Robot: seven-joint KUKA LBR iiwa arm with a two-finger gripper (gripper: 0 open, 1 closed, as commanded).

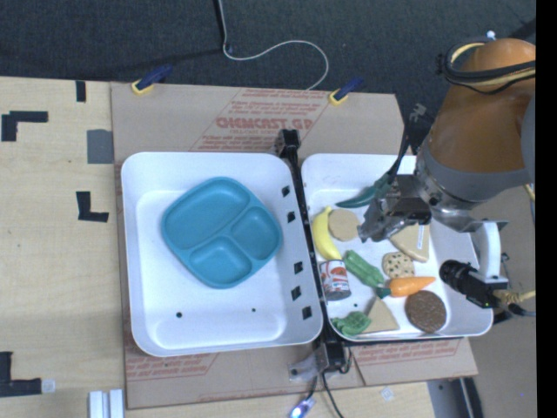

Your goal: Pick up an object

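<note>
My gripper hangs low over the middle of the right bin, at the end of the grey and orange arm. Right beside it to the left lie a tan round biscuit and a yellow banana. A pale wedge and a chocolate-chip cookie lie just below it. A dark teal piece sticks out to the gripper's upper left; I cannot tell what it is or whether it is held.
The right bin's front holds a green pod, a small can, a carrot, a brown disc, a tan triangle and a green leafy piece. A blue divided plate lies in the left bin.
</note>
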